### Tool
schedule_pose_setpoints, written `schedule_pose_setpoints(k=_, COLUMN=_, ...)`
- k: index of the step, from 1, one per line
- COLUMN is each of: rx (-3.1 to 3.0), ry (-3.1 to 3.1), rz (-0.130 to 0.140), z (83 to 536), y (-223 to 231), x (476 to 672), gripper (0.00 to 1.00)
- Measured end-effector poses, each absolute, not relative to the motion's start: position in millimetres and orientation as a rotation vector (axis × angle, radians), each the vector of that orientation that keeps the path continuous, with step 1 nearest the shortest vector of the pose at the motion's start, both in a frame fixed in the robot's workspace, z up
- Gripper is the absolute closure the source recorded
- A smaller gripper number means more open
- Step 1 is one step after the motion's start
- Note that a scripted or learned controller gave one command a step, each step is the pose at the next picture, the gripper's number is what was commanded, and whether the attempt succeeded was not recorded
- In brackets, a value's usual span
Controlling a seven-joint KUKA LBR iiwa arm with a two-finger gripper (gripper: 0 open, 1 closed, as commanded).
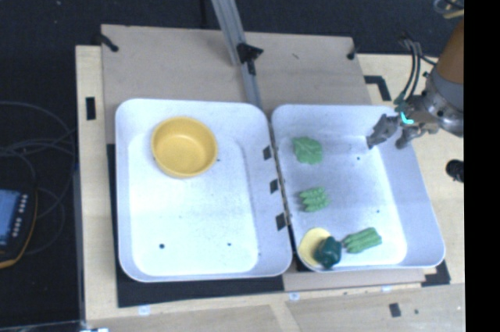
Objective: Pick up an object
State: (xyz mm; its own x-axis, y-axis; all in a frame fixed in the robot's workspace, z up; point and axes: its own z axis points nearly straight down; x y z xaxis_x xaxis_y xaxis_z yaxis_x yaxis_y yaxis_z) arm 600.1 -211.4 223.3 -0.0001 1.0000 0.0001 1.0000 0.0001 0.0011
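Observation:
Three green toy pieces lie in the right bin (406, 190): one (307, 150) near its upper left, one (312, 199) at the left middle, and one (362, 240) near the front. A small yellow disc (312, 243) with a dark green piece (329, 251) on it sits at the front left corner. My gripper (392, 135) hangs over the bin's upper right edge, fingers spread open with nothing between them, well to the right of the nearest green piece.
The left bin (195, 244) holds a yellow bowl (184, 147) at its upper left. A grey metal pole (225, 2) slants down to the gap between the bins. The arm enters at the right edge.

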Motion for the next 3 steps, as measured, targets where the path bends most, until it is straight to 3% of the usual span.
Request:
schedule_pose_setpoints(k=1, rx=2.221, ry=2.221, rz=0.001, z=223, y=-211, x=600.1, gripper=0.00)
schedule_pose_setpoints(k=3, rx=2.223, ry=2.222, rz=-0.003, z=135, y=-207, x=594.8, gripper=0.00)
